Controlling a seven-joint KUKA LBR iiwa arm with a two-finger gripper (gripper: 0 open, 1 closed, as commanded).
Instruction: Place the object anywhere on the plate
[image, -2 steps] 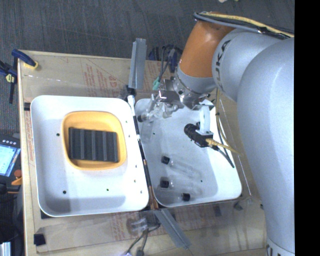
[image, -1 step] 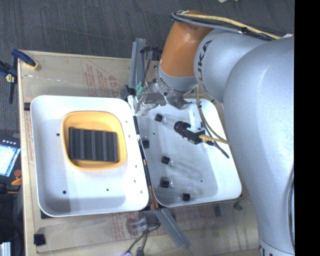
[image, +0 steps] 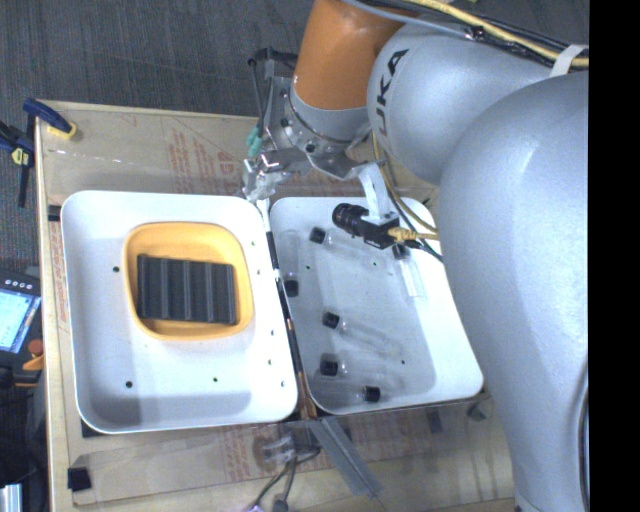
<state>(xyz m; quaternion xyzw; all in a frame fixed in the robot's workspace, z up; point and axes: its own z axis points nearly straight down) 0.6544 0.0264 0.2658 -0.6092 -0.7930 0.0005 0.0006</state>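
Bench (image: 150, 140) with faint red print, "UKA" on arm (image: 480, 110), fingers' (image: 262, 175) state unclear

The plate (image: 188, 240) is yellow-orange, with rounded corners and a raised rim, and it lies flat in the left bin (image: 100, 370), toward that bin's far side. On the plate rests a dark grey, rectangular object (image: 188, 290) with parallel ribs or grooves along its top; it lies flat, covers most of the plate's middle and near part, and its near edge almost reaches the plate's near rim. What this ribbed object is exactly, I cannot tell.
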